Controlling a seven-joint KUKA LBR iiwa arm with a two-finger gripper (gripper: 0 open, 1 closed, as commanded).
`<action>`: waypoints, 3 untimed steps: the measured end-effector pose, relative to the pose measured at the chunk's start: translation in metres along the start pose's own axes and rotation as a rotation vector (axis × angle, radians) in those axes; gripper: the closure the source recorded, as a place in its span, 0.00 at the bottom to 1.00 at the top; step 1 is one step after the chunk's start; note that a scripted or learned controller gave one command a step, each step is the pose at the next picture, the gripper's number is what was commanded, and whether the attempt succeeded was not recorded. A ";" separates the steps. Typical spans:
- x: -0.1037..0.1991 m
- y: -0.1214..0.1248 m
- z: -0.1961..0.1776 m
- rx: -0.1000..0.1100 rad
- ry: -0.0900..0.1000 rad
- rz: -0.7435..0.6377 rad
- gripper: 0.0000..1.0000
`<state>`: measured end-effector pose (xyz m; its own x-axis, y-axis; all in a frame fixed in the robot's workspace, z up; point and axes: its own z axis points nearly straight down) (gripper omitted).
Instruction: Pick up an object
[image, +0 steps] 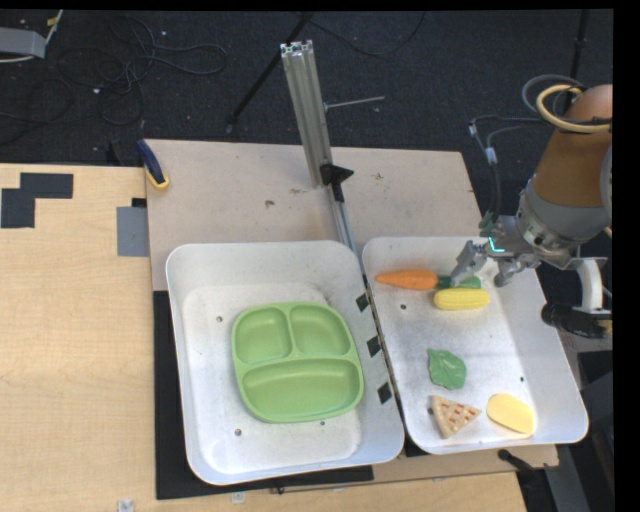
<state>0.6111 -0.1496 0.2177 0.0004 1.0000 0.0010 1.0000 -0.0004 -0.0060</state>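
Yellow corn (462, 298) lies near the back of the right bin (560, 400), with the orange carrot (405, 280) just beside it on its left, the two nearly end to end. From where I stand the gripper (488, 262) hangs just above and behind the corn, its fingers spread apart with nothing between them, so no object is picked up yet. Further forward in the same bin sit a green leafy piece (447, 368), a pizza slice (453, 415) and a yellow lemon-shaped wedge (511, 412), all well apart from the arm. The left bin (200, 280) holds a green divided plate (297, 361). My worry is the crowding at the back: corn is round and smooth, and if the fingers come down off its middle it may roll or squirt out sideways. A finger could also land on the carrot and push it, or catch both pieces and hold neither firmly. The bin's back wall is close too, so a finger could strike the rim on the way down. I cannot tell how high the fingers sit above the corn
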 end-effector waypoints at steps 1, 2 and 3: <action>0.000 0.001 -0.002 -0.003 -0.001 0.000 0.00; 0.005 0.010 0.052 0.000 0.000 -0.005 0.00; 0.000 0.004 0.114 0.003 0.000 0.000 0.00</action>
<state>0.6146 -0.1496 0.1037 0.0005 1.0000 0.0013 1.0000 -0.0005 -0.0090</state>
